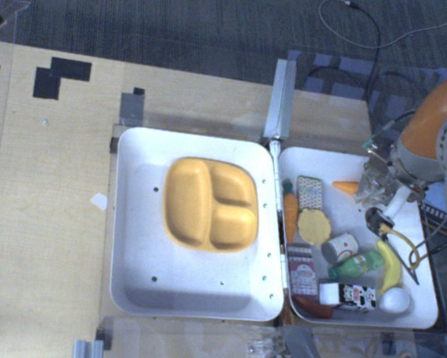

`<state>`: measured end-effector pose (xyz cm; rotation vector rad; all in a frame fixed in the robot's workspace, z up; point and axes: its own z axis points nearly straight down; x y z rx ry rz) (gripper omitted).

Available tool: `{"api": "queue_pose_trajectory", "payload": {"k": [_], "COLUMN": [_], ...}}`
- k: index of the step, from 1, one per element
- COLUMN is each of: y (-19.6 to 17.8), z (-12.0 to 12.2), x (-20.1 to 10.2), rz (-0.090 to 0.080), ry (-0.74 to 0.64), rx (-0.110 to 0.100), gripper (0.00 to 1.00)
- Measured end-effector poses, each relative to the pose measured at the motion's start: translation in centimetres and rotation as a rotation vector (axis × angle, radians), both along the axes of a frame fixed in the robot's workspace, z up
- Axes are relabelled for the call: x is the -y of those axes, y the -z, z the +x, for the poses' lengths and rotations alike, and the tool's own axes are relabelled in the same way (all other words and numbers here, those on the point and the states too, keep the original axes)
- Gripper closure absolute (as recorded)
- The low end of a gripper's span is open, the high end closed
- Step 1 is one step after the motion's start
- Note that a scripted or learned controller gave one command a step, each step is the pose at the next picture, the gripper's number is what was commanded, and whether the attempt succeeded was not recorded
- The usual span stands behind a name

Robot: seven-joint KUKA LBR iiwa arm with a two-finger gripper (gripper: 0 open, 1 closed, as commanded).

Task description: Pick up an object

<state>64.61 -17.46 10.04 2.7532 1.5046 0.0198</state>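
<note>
Camera view gives us the end effector (pixel 382 185) poised over the upper right part of the right bin (pixel 426 308), and we cannot tell whether it is released or clenched, since its metal parts blur into one bright tangle against the white wall. No object sits visibly in its grasp, so we judge the pick as not yet made. The candidates lie close by: an orange wedge (pixel 346 187) just to the left of the end effector, a banana (pixel 390 265) below it, and a green bottle (pixel 356 265) beside the banana. Further left of the end effector we see a round yellow cracker (pixel 314 226), a patterned sponge (pixel 309 193) and a carrot (pixel 289 215) against the bin's left wall. Everything pickable is crowded into this one bin, we think, so that the arm reaching from the right can get at it. The yellow divided tray (pixel 210 204) lies alone in the left bin (pixel 135 228), well away from the end effector. Along the lower edge of the right bin the white egg (pixel 395 299), a black and white carton (pixel 349 295) and a red packet (pixel 302 272) overlap, and we cannot read their labels. A dark red thing under the carton is mostly covered. The arm's orange band (pixel 441 114) is cut off at the frame's right.
</note>
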Motion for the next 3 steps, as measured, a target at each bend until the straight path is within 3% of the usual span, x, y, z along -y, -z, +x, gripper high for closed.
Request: {"api": "queue_pose_trajectory", "payload": {"k": [1,2,3], "y": [0.0,0.7,-1.6], "z": [0.0,2.4,3.0], "x": [0.0,1.4,1.2], "rz": [0.000,0.014,0.013], "ry": [0.000,0.043,0.036], "rx": [0.000,-0.030,-0.013], "gripper": [0.00,0.00,1.00]}}
